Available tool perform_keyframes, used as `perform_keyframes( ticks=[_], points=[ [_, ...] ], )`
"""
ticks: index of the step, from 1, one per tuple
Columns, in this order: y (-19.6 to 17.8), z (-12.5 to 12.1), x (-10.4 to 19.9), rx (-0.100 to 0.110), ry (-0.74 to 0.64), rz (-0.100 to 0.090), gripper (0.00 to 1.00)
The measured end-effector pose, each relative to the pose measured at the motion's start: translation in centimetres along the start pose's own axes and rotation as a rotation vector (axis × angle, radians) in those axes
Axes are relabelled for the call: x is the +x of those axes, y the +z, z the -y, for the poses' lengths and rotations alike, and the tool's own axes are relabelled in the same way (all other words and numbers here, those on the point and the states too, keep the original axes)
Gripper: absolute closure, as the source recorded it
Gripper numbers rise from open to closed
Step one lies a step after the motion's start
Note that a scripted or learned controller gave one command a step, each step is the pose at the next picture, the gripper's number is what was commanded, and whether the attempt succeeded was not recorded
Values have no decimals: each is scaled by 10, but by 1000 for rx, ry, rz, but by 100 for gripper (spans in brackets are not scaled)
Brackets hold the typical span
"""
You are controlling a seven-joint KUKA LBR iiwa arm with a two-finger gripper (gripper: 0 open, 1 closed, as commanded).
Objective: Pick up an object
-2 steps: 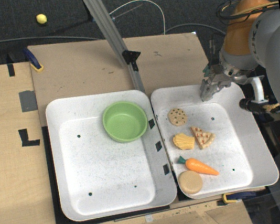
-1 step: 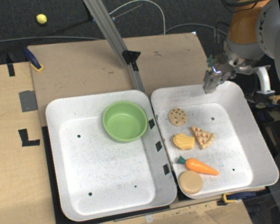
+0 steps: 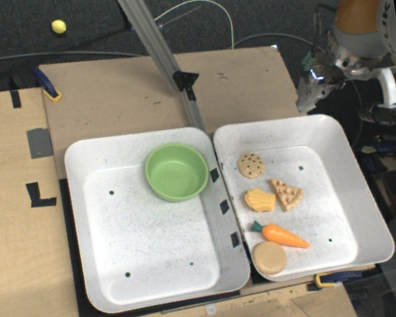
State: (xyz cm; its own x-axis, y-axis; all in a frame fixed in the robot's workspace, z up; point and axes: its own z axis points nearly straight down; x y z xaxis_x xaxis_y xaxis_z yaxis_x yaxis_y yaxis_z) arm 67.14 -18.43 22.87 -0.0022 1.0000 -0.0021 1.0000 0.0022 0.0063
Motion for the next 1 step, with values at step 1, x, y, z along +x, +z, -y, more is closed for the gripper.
perform_keyframes(
  ticks=[1],
  points=[
    [-14, -1, 0, 5, 1, -2, 100]
  ],
)
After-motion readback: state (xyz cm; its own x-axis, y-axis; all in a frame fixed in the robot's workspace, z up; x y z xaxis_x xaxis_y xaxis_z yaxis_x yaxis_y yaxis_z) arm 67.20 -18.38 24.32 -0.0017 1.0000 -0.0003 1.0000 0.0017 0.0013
